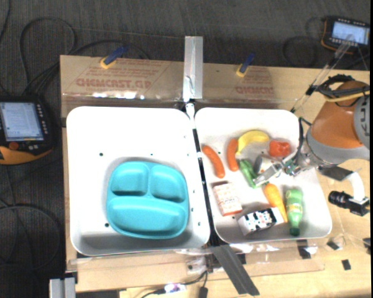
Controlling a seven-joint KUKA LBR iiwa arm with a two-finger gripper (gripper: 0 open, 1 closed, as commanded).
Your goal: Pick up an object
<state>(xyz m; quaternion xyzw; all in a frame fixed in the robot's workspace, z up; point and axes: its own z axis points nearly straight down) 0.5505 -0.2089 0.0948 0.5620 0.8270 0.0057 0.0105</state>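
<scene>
Nothing lifted yet, as far as I can judge. My gripper [275,169] is down in the right bin [311,225], low among the toy food, but I can't tell whether my fingers are apart, together or clamped on anything; they're too small and cluttered w/ metal bits to read.

Candidate objs around my fingers: green pepper-like piece [247,171] just to the left, maybe touching; carrot [272,195] just below; red tomato [280,148] just above; yellow banana [253,138] above-left; green bottle [294,208] below-right. Further left: orange-red sausage [213,160] and a small printed card [227,198]; a black-and-white box [259,220] sits well below.

Left to do, I reckon: close on one obj, probably pepper or carrot, then raise it clear.

Hard to make out: fingertip contact, which obj I'm aimed at. My arm [342,132] is cut off at the right edge. Left bin [87,141] holds a blue divided tray [149,197], well apart from me.
</scene>
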